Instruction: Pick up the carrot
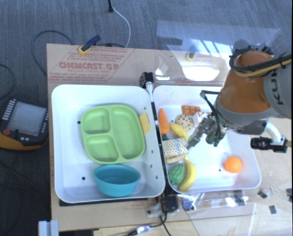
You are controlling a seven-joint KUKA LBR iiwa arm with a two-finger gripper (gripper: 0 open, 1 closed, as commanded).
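1. I saw the carrot [163,122] was orange w/ a green top.
2. Divided plate [112,133] was light green; bowl [117,179] was blue.
3. Both bins [68,132] were white.
4. Banana [188,175] was yellow, round fruit [233,164] orange.
5. Arm's band [245,87] was orange.

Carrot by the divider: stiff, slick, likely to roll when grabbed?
The carrot looks like a rigid, glossy toy, so probably stiff, light and a bit slippery. Its tapered round shape may roll or squirt out of a pinch. It lies against the right bin's left wall, which may block one finger.
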